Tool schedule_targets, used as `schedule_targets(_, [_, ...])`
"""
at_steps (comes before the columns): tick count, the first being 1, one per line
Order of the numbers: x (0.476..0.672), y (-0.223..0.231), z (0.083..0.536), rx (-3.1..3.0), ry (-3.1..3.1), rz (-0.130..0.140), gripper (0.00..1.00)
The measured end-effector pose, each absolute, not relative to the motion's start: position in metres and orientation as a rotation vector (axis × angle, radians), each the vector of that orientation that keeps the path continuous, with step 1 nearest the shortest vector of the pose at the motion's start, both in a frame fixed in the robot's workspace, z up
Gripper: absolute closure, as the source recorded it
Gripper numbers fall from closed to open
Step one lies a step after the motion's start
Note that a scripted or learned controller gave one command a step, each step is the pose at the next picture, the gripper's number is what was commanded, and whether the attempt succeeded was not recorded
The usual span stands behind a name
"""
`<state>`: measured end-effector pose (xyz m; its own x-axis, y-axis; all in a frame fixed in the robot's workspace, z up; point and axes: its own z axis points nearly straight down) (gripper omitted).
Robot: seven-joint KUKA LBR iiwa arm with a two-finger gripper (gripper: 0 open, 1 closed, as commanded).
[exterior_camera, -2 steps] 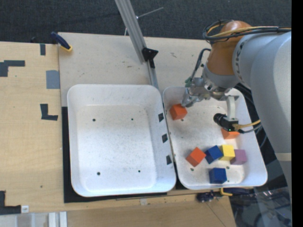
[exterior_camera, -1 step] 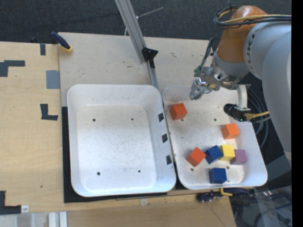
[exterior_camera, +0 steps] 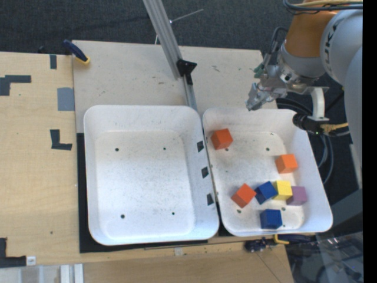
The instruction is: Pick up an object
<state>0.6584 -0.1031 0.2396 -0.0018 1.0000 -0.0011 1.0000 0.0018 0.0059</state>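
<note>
Overhead slanted view of the bench (exterior_camera: 35, 175), described from left to right. The pale wooden surface at far left carries several dark tape marks. A blue-and-yellow clamp (exterior_camera: 76, 52) lies near the upper left corner of the lighter board. The left bin (exterior_camera: 94, 128) sits on a dark mat, its white floor speckled. A grey metal strut (exterior_camera: 162, 25) runs diagonally from the top edge down to the gap between the two bins.

The right bin (exterior_camera: 321, 214) holds seven blocks. An orange block (exterior_camera: 222, 138) lies alone near its upper left. A second orange block (exterior_camera: 243, 195) lies lower, just beside a blue block (exterior_camera: 266, 191), which in turn touches a yellow block (exterior_camera: 284, 189). A purple block (exterior_camera: 297, 196) lies against the yellow one. Another blue block (exterior_camera: 271, 219) sits near the bin's lower rim. A third orange block (exterior_camera: 287, 163) lies apart, toward the right wall.

The gripper (exterior_camera: 257, 102) hangs over the upper rim of the right bin, well apart from every block. Whether its jaws are spread or pressed together cannot be told from this angle. Nothing is seen between them.
</note>
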Motion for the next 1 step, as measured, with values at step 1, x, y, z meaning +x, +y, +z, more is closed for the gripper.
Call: schedule_targets(1, [0.6593, -0.1023, 0.2743, 2.217, 2.222, 0.003, 1.00])
